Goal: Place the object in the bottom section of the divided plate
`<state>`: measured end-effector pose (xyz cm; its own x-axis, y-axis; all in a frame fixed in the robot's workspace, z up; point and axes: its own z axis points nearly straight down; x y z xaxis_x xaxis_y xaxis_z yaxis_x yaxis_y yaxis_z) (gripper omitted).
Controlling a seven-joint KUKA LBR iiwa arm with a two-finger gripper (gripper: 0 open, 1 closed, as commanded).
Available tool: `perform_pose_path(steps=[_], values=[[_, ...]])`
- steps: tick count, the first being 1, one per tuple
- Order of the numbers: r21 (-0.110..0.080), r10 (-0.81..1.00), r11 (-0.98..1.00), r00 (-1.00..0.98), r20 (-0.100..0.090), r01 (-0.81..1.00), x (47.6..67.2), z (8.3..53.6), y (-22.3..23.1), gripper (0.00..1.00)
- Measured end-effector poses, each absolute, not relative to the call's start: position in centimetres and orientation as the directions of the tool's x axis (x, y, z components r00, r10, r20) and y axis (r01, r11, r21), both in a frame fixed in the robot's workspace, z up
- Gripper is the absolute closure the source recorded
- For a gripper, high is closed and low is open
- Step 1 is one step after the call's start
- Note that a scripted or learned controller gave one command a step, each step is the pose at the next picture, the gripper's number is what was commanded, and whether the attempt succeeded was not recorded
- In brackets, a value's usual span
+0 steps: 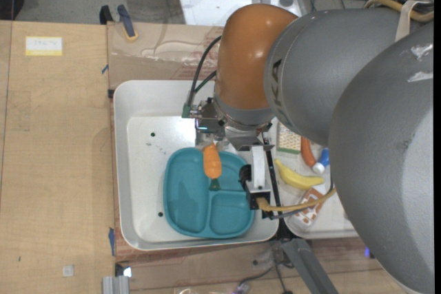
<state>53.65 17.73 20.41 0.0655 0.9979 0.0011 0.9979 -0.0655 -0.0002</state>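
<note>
The hand (212, 147) hangs over the left white bin (131, 169), its fingers closed on the top of an orange carrot (211, 163) that dangles green end down. The carrot sits above the far rim of the teal divided plate (186, 200), which lies in that bin toward its near edge. A banana (298, 177) lies in the right bin (331, 220).

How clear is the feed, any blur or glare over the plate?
Camera view: the plate and carrot are sharp and evenly lit; soft glare on the orange band; the arm, close to the lens, looks soft and blocks the right bin.
</note>
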Motion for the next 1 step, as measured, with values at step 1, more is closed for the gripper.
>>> perform_pose_path(steps=[1], values=[[0.0, 0.998, -0.065, 0.065, 0.0, 0.998, 53.65, 20.41, 17.72, 0.0]])
